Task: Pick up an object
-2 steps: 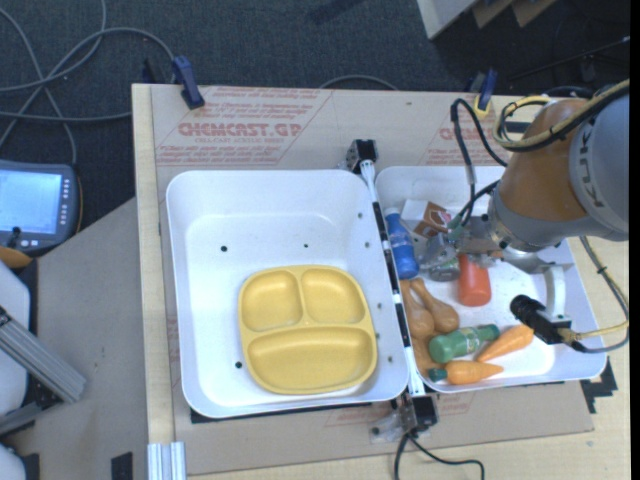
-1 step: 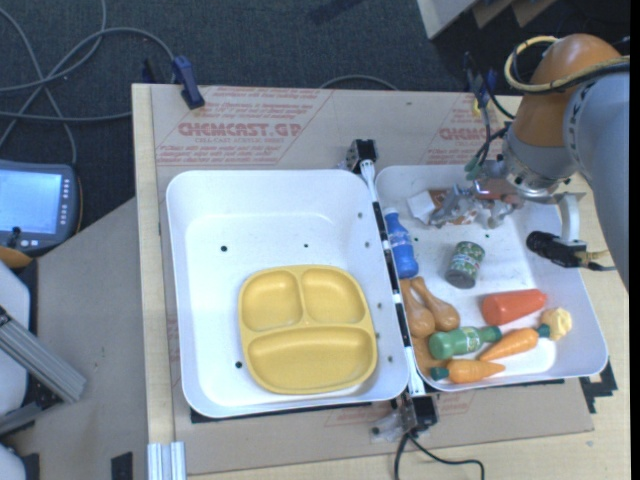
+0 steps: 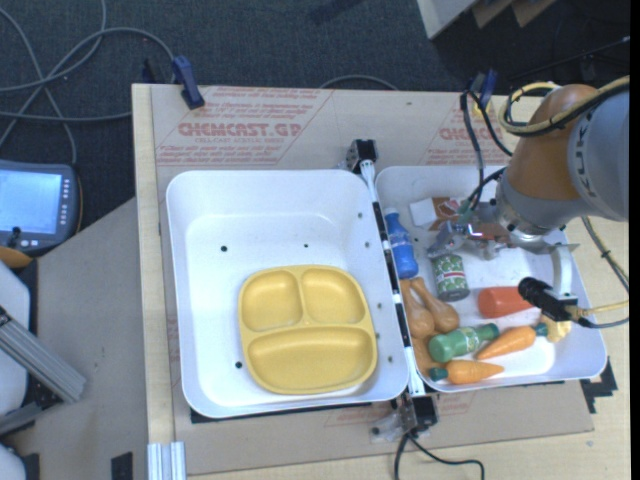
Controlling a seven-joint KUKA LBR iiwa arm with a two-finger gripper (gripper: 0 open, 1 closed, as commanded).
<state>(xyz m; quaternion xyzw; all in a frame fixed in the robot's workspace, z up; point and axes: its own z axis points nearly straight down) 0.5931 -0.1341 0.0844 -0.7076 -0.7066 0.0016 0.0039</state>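
Note:
The right bin (image 3: 588, 360) holds several small items. A blue bottle (image 3: 400, 249) lies along its left wall. A green can (image 3: 450, 276) stands near the middle, with a brown drumstick-shaped piece (image 3: 428, 311) below it. Towards the front lie a green bottle-like piece (image 3: 461, 343), an orange carrot (image 3: 511, 342) and a second carrot (image 3: 474, 372). A red-orange block (image 3: 503, 301) lies to the right of the can. My gripper (image 3: 463, 233) hangs low over the back of this bin, just above the can. I see nothing clearly held between its fingers.
The left bin (image 3: 182, 200) holds a yellow divided plate (image 3: 305, 328). A small white box (image 3: 422, 211) sits at the back of the right bin. The arm (image 3: 560, 158) comes in from the right over that bin. Blue clamps (image 3: 186, 81) grip the board's back edge.

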